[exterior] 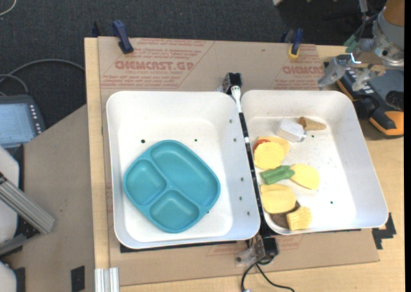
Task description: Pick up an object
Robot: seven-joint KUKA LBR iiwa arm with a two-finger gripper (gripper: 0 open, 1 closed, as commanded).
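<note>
Jaws: state cannot be told; gripper (pixel 352 71) at upper right of frame, beyond the right bin (pixel 359 156). Toy food pieces (pixel 280 178) clustered at that bin's left. Left bin (pixel 122 117): teal divided plate (pixel 171 185).

Dark carpet floor (pixel 160 2); cardboard-covered tabletop (pixel 192 60), blue clamps (pixel 122 36) at back edge; cable (pixel 38 69) at left.

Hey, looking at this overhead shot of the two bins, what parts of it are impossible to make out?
- Claw, camera view: small and blurred at the right bin's far corner, so open or shut is unclear.
- Arm: cut off by the top right edge.
- Brown item at the right bin's near edge: mostly covered by yellow toy food.
- Screen: cut by the left edge.
</note>
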